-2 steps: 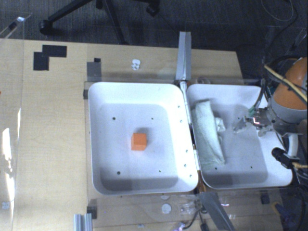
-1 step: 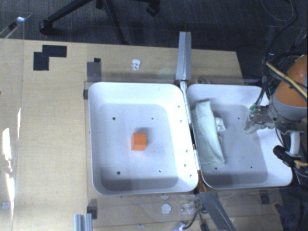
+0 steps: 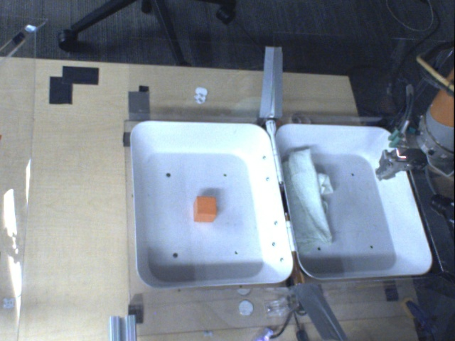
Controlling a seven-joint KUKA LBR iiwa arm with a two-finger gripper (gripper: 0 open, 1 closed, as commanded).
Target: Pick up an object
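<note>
An orange cube (image 3: 205,209) lies near the middle of the left bin (image 3: 149,148). A rolled white cloth (image 3: 309,197) lies along the left side of the right bin (image 3: 409,251), running front to back. My gripper (image 3: 392,160) hangs at the right bin's far right rim, well away from both objects, with the grey arm and its orange band (image 3: 442,109) behind it at the view's right edge. Nothing shows between its fingers.
A metal divider post (image 3: 271,84) stands behind the seam between the bins. Black tape marks (image 3: 71,82) lie on the wooden bench at the far left. Office chair legs (image 3: 149,6) rest on the floor beyond the bench.
</note>
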